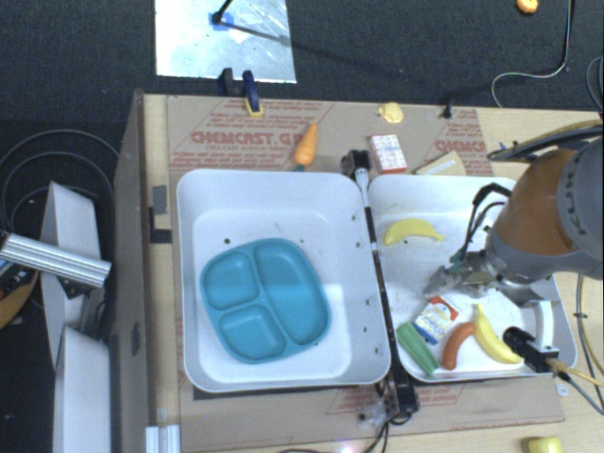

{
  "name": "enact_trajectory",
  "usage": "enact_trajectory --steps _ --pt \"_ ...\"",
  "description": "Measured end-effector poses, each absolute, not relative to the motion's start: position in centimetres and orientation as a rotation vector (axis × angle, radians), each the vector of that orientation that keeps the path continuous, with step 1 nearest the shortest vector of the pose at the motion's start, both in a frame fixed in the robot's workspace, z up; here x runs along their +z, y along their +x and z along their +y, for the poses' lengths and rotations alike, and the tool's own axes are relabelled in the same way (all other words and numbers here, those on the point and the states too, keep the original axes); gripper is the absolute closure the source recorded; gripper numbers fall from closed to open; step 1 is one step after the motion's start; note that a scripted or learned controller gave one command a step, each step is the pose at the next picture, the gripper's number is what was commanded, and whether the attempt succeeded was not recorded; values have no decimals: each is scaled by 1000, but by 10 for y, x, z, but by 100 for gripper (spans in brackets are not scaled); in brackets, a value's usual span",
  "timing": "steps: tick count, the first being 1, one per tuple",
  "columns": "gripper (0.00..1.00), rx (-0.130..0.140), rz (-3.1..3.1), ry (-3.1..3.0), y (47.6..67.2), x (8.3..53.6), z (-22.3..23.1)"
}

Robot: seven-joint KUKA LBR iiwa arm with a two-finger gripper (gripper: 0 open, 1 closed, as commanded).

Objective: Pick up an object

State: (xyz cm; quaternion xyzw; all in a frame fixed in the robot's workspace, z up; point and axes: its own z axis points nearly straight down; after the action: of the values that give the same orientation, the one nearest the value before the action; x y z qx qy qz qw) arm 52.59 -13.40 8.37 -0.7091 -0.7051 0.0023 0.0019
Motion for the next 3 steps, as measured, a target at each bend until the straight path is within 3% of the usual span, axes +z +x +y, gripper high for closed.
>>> enact_trajectory --steps 1,2,3 --pt "0 -10 -2237 -2226 625 131 -170" --pt "0 3 -2218 -2220 567 115 -171" --pt "0 -6 -2236 -2213 608 132 -116"
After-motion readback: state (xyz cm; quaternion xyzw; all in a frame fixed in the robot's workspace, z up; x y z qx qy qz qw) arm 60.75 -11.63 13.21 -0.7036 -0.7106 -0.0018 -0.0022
